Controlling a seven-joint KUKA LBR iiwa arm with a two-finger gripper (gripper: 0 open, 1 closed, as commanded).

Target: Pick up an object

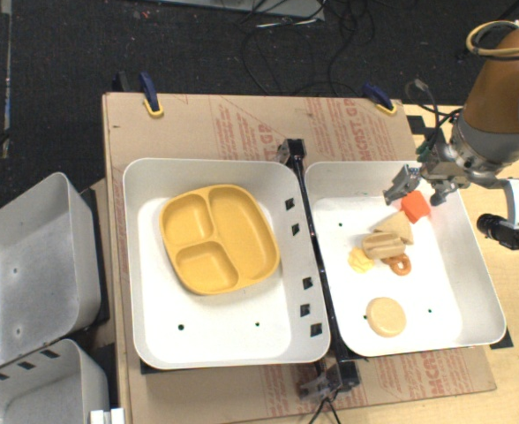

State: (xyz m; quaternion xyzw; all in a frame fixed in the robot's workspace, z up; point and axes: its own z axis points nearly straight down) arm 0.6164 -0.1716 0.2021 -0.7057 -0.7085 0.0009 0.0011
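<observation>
The bench holds 2 shallow white plastic bins side by side: the left bin [145, 325] and the right bin [471, 316]. In the left bin lies 1 yellow plastic plate with 3 compartments [218, 238], tilted a little in the bin and sitting toward its upper part. The right bin holds 5 small things. 1 small orange-red block [416, 207] sits near the bin's upper middle. Just below it is 1 tan wedge-shaped wooden piece [392, 234], stacked against 1 flat tan wooden piece [384, 250]. Touching that cluster on the left is 1 small pale yellow lump [360, 261], and at its lower right is 1 small orange ring [401, 266]. Well apart from these, near the bin's front edge, lies 1 round cream-coloured disc [387, 317].

The bins rest on a brown cardboard sheet [206, 131] printed with red lettering, seen upside down along the top edge and again along the bottom; the words are too faint and skewed to read with certainty. 2 clamps with yellow-and-blue handles pin its top edge, 1 at the left [151, 97] and 1 at the right [380, 99].

The grey two-finger gripper [423, 188] hangs over the upper part of the right bin, directly above the orange-red block. Its fingers are spread apart, 1 dark finger [401, 185] reaching left of the block; whether the block sits between the fingers or merely beneath them cannot be told from this angle.
</observation>
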